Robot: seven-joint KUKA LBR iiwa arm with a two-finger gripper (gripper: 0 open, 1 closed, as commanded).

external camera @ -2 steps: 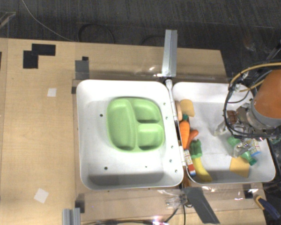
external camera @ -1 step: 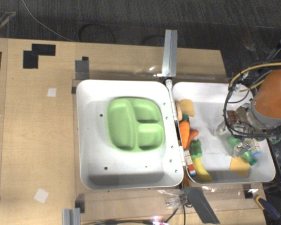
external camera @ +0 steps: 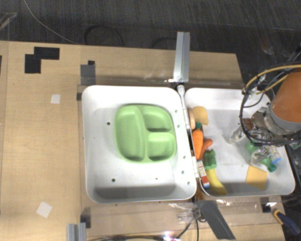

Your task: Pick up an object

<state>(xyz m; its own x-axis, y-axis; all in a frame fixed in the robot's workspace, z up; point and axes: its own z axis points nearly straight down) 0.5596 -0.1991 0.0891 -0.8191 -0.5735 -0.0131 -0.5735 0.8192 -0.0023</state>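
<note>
My gripper hangs low over the right side of the right bin, under the orange band of the arm. Small green and blue-white pieces show right under it; I cannot tell whether they are objects or gripper parts. A yellow wedge lies just in front of the gripper near the bin's front right corner. Along the bin's left wall lie a pale yellow piece, an orange carrot, a green item and a yellow banana.
The left bin holds a green divided plate. A metal post stands behind the gap between the bins. Cables loop around the wrist at the right. Bare white floor lies in the middle of the right bin.
</note>
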